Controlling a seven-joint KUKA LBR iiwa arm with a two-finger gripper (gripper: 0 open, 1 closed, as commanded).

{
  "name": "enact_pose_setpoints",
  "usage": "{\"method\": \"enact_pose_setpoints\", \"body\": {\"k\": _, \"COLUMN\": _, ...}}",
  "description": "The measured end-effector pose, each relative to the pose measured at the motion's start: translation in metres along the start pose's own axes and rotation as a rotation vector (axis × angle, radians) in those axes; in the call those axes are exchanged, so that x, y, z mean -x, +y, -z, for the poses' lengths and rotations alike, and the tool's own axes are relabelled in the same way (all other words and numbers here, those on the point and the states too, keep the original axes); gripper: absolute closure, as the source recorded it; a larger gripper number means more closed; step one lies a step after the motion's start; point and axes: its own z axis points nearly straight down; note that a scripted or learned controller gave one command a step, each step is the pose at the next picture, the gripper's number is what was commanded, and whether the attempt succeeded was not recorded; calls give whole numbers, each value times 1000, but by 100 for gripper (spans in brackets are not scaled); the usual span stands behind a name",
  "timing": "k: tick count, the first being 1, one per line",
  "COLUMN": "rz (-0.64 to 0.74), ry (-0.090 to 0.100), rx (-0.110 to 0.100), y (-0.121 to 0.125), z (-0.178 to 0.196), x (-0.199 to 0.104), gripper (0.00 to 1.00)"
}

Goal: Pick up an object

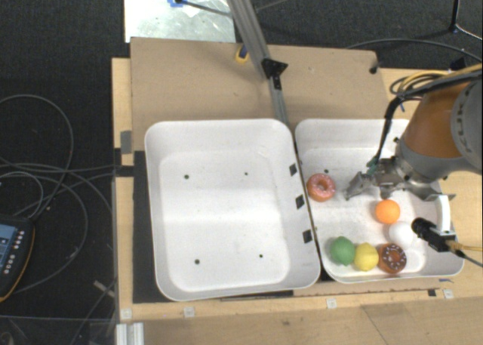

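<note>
Probably light, hard and slippery, the orange ball (388,211) near the right bin's (332,140) middle wants pinching across its widest part by the empty, spread gripper (361,186) beside it.

Robotics lab, bench (249,79) with 2 white bins (219,136), loose floor cables (45,185), tripod leg (245,19)

We see open floor across the left bin (219,207) and the right bin's (332,140) far half. Near its front wall, a green ball (343,250), yellow ball (366,257) and chocolate donut (392,258) crowd together; an orange ball (388,211) and pink donut (321,186) flank the gripper (362,185). A slanting metal pole (253,30) crosses above the bins' divide.
</note>
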Motion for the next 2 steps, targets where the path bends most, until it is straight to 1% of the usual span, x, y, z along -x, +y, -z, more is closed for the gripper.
{"method": "enact_pose_setpoints", "body": {"k": 1, "rz": 1, "ry": -2, "rx": 8, "y": 2, "z": 14, "x": 1, "gripper": 100}}
{"method": "enact_pose_setpoints", "body": {"k": 2, "rz": 5, "ry": -3, "rx": 11, "y": 7, "z": 58, "x": -2, "gripper": 100}}
